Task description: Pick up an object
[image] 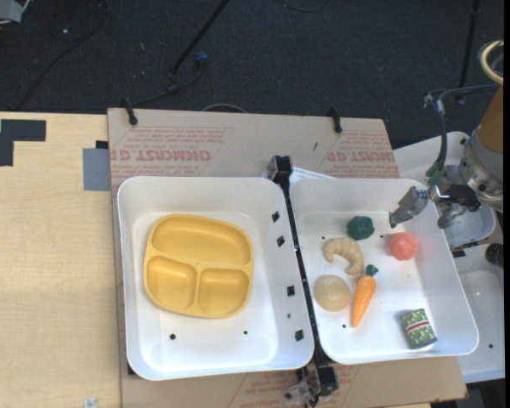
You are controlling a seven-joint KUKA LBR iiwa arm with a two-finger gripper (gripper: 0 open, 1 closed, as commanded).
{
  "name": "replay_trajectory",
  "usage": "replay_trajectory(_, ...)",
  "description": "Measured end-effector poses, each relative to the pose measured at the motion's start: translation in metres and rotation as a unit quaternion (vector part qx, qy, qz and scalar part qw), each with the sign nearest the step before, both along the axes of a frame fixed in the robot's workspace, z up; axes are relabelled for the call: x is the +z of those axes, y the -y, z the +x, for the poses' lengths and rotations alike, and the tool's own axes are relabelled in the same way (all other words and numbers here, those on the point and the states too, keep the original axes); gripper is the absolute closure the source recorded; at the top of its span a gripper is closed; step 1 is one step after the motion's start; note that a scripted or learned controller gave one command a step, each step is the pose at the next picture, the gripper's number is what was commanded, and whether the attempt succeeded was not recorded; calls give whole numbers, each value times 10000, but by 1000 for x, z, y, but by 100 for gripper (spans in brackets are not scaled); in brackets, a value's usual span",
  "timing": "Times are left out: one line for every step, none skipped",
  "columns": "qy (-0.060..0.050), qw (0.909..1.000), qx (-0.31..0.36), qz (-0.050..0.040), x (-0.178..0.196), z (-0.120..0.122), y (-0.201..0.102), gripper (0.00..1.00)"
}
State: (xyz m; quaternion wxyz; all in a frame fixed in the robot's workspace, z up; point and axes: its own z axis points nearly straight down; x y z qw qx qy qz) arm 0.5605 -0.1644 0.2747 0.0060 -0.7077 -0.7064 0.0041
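Pale wooden table (42, 253) carries two white bins. Nearest in the right bin (459, 325) lie a green packet (417, 328), a carrot (362, 298) and a round bun (331, 292), close enough that a grab could knock a neighbour. Farther back, the pincer (427, 208) hangs open, empty, beside a red ball (402, 246) that may roll off.

Light wood worktop (42, 253) w/ a brown cardboard sheet (238, 147) on top, red print on it. 2 shallow white bins sit side by side on the cardboard: left bin (153, 351), right bin (459, 330), inner rims touching.
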Motion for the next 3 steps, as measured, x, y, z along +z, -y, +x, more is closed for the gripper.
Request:
replay_trajectory(55, 10000, 12, -9, 7, 2, 0, 0)
replay_trajectory(32, 10000, 6, -4, -52, 4, 8, 0)
replay_trajectory(28, 10000, 9, -1, -107, -7, 13, 0)
